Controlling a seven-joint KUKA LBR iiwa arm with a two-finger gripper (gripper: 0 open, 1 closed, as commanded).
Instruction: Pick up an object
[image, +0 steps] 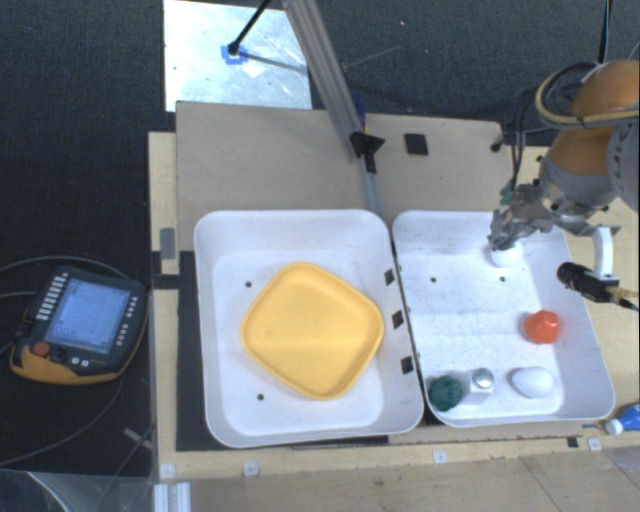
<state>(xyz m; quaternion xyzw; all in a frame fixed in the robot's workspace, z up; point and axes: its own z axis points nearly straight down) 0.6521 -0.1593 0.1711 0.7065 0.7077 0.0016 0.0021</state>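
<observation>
My gripper (503, 240) hangs low over the far part of the right bin (470, 310), its tip right above a small white object (505, 256) on the bin floor. Whether anything sits between its tips is not visible. An orange-red ball (541, 326) lies at the right side of the same bin. Along the near edge lie a dark green round object (445, 391), a small silver cylinder (481, 380) and a white egg-shaped object (532, 381). A yellow square plate (313, 329) fills the middle of the left bin (225, 300).
A divider with black clips (398, 320) separates the two bins. A metal pole (335, 75) slants in from the top above the bins. A teach pendant (75, 322) lies on the floor at the left, off the bench.
</observation>
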